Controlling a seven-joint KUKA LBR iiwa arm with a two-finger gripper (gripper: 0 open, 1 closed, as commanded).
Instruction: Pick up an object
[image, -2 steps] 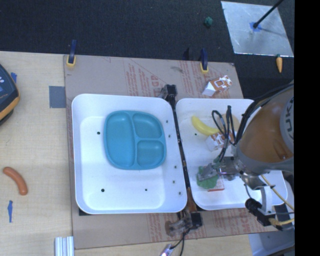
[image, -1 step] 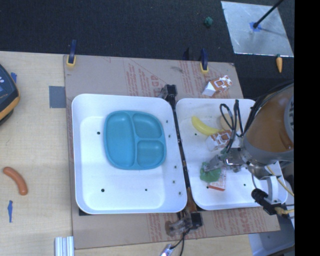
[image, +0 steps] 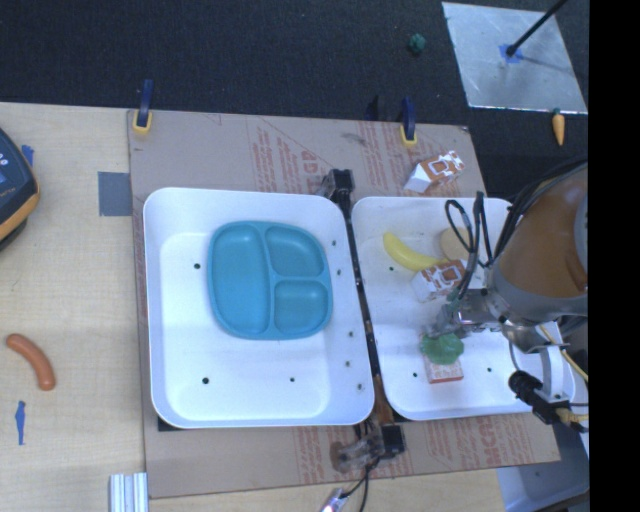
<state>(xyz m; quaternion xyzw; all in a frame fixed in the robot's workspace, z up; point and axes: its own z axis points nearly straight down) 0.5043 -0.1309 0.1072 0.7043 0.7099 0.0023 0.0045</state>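
Note:
The right white bin (image: 400, 400) holds a yellow banana (image: 404, 252), a small white-and-orange carton (image: 437, 281), a beige round item (image: 455, 243), a green leafy toy (image: 441, 348) and a small tan box (image: 446, 372) just below it. My gripper (image: 453, 322) hangs low in this bin, right above the upper edge of the green toy and just below the carton. The grey and orange arm (image: 540, 255) behind it covers the bin's right side. I see nothing lifted off the bin floor.
The left white bin (image: 160, 300) bears a blue divided plate (image: 270, 280). Another small carton (image: 435, 172) lies on the cardboard behind the right bin. A sausage toy (image: 32, 360) and a dark device (image: 12, 190) sit on the bench at far left.

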